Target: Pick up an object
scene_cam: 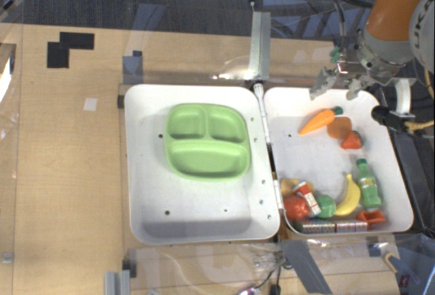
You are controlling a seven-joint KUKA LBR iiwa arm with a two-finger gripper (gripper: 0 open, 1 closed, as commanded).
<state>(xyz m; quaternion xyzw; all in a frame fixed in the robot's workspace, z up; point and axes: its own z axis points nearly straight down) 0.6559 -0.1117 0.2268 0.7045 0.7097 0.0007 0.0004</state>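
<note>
Right bin (pixel 391 151): one carrot (pixel 316 122), one banana (pixel 349 197); left bin (pixel 136 171): one green tray (pixel 207 141).

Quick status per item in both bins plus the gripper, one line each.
gripper: open, above the right bin's far edge, holding nothing
carrot: lying flat, far part of the right bin
banana: lying among the pile at the near end
green bottle: on its side, beside the banana
green tray: flat in the left bin, compartments bare
</note>
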